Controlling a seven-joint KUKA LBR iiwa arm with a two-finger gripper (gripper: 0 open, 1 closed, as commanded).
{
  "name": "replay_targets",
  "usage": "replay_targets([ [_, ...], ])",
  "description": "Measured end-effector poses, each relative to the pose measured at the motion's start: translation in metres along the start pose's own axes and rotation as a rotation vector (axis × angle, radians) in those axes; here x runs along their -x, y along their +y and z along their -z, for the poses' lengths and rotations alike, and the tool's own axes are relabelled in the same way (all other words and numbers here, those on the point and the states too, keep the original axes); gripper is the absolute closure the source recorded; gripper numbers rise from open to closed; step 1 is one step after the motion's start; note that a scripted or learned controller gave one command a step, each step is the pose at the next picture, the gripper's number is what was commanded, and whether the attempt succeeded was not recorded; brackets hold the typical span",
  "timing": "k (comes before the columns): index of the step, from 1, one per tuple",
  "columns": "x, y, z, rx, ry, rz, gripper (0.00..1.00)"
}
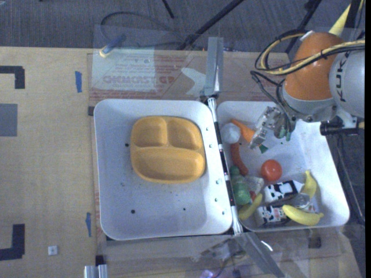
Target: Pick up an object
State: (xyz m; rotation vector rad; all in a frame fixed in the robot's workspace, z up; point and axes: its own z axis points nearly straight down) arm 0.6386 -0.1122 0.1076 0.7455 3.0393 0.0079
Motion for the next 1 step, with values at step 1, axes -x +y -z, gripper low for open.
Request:
replay_targets([
  [1, -0.0199, 0.0384, 0.0783, -0.005, 0.003, -0.265, 1.00],
])
